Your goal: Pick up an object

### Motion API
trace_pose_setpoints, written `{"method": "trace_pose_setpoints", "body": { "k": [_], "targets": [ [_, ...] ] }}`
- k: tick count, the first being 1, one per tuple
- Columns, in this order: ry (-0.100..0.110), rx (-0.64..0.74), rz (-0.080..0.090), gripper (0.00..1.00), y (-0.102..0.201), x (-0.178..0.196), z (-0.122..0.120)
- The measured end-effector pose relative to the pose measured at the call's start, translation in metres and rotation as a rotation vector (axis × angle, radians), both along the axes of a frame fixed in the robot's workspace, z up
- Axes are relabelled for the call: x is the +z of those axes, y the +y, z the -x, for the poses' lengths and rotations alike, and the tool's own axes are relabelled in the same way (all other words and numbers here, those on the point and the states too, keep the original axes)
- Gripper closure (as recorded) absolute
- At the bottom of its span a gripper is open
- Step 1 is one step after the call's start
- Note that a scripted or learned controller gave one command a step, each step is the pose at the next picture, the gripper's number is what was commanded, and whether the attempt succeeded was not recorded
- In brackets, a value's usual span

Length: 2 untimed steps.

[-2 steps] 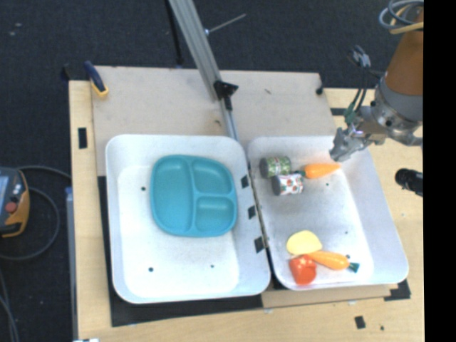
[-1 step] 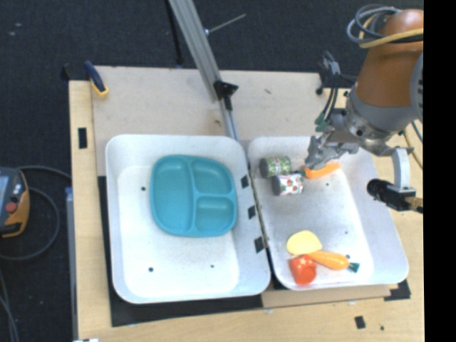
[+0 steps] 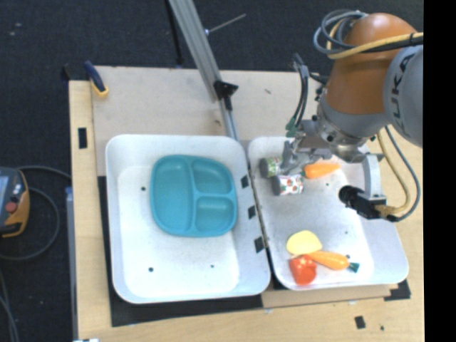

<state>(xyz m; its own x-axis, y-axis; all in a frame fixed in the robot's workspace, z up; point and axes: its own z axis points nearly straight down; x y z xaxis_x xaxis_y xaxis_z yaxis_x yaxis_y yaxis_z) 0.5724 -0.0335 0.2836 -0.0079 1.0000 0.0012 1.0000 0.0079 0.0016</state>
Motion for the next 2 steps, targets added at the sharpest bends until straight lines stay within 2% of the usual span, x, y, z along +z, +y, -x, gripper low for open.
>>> {"method": "trace_pose_setpoints", "body": {
  "k": [1,2],
  "targets": [
    [0.001,0.000,0.000,1.00,0.055,-0.002,0.015],
    [0.003,-0.001,0.001,1.00,0.104,-0.026,0.024]
  ]
}}
